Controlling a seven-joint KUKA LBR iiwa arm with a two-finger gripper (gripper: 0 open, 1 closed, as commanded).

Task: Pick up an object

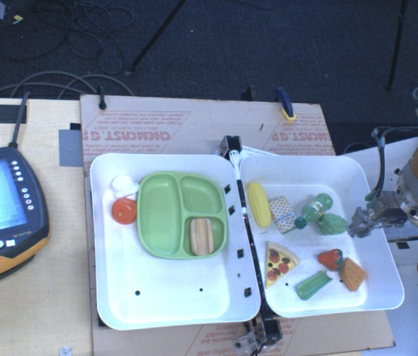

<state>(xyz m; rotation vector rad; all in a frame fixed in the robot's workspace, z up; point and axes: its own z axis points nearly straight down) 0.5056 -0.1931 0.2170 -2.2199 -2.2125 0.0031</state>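
The right bin (pixel 372 295) holds several toy foods: a yellow corn cob (pixel 259 203), a patterned cube (pixel 282 213), a green bottle (pixel 313 208), a dark green leafy piece (pixel 333 224), a pizza slice (pixel 278 262), a green block (pixel 312 284), a red piece (pixel 330 258) and an orange waffle-like piece (pixel 353 274). My gripper (pixel 362 223) hangs over the right side of this bin, just right of the leafy piece. Nothing shows between its fingers.
The left bin (pixel 164 302) holds a green divided plate (pixel 181 213) with a hot dog (pixel 201 236) in one compartment, a red tomato (pixel 124 211) and a white object (pixel 123 185). A tablet pendant (pixel 1 206) lies at far left on the bench.
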